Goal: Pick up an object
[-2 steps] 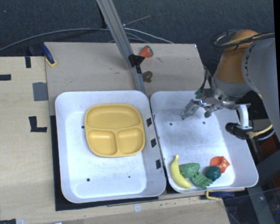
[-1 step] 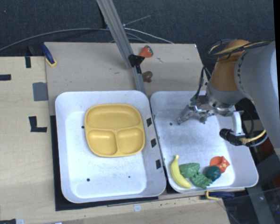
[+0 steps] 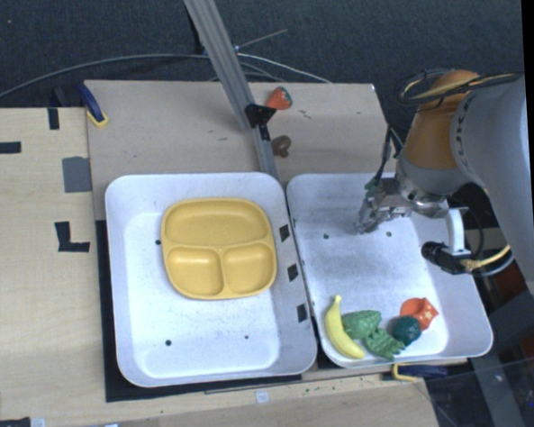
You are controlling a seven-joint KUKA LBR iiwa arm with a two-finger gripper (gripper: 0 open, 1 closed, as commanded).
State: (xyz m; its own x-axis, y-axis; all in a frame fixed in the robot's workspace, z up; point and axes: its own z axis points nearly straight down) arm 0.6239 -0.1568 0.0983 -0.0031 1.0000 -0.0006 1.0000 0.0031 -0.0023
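Right bin [image 3: 341,249] shows open white floor across its upper and middle stretch, with the banana [image 3: 339,332], green pieces [image 3: 369,330] and orange piece [image 3: 419,310] bunched along the near rim; the yellow tray [image 3: 219,247] covers the left bin's [image 3: 140,342] upper middle

The robot arm [image 3: 493,140] is big, round and grey, smooth like a fat pipe. An orange band [image 3: 432,135] wraps around it above the wrist. At about nine o'clock from the band sits the small gripper [image 3: 374,218], made of dark and silvery metal parts. It is blurry, so its shape is hard to make out. Thin black cables loop near the band. At five o'clock hangs a black-and-white part with a yellowish cable.
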